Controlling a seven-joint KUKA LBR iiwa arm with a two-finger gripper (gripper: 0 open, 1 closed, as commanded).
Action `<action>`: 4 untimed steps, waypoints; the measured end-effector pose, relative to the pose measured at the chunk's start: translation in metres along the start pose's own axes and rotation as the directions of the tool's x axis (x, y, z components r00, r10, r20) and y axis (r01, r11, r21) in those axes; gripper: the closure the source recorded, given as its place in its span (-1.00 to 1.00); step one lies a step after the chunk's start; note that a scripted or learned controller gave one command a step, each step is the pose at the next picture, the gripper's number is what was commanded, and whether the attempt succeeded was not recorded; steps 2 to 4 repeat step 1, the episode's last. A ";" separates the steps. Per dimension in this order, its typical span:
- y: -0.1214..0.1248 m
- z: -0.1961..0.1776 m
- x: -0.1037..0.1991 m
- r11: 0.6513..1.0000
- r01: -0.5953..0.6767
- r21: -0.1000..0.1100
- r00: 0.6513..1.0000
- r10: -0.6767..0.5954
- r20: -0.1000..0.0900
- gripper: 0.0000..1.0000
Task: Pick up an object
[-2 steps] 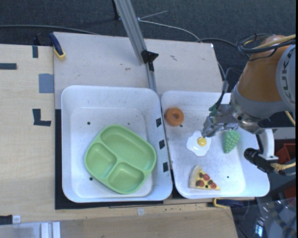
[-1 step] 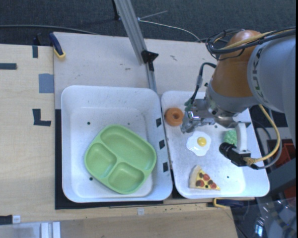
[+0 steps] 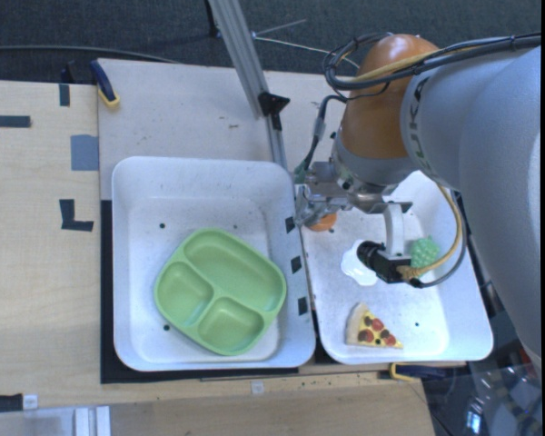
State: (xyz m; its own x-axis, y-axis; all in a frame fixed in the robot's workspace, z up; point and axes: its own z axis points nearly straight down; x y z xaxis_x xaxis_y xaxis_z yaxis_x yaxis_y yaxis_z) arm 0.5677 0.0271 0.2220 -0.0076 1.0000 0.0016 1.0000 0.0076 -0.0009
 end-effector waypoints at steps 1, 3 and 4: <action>0.020 0.007 0.045 1.000 -0.001 0.000 1.000 0.001 0.001 1.00; 0.020 0.007 0.045 1.000 -0.001 0.000 1.000 0.001 0.001 1.00; 0.020 0.007 0.045 1.000 -0.001 0.000 1.000 0.001 0.001 1.00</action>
